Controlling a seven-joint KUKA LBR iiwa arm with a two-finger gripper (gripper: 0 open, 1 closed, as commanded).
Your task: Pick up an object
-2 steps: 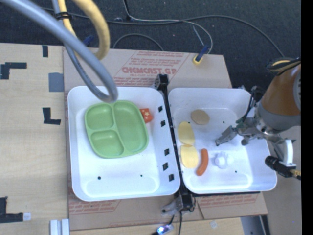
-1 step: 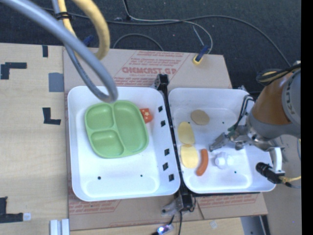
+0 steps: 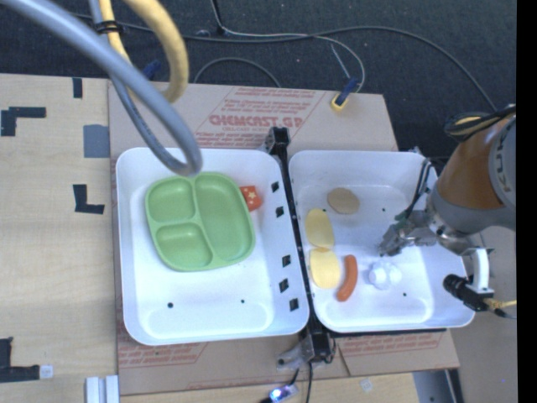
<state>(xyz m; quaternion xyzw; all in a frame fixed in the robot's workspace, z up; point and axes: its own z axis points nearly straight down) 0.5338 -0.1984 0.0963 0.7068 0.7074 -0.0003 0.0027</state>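
— What lettering is seen on the bench?
— Red print is carried on the brown cardboard sheet [image 3: 252,112] lying under the two bins. One large line is read as "CHEMCAST GP", partly cut off by the black clip [image 3: 276,138] between the bins.
— And the smaller lines?
— Smaller red lines are printed above and below it, but they are too blurred to be read. Nothing else legible is shown.

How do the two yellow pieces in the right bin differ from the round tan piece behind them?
The yellow pieces are pale yellow and elongated; the tan piece is brown and round. The yellow pieces lie near the divider, the tan piece farther back. All lie flat in the right bin.
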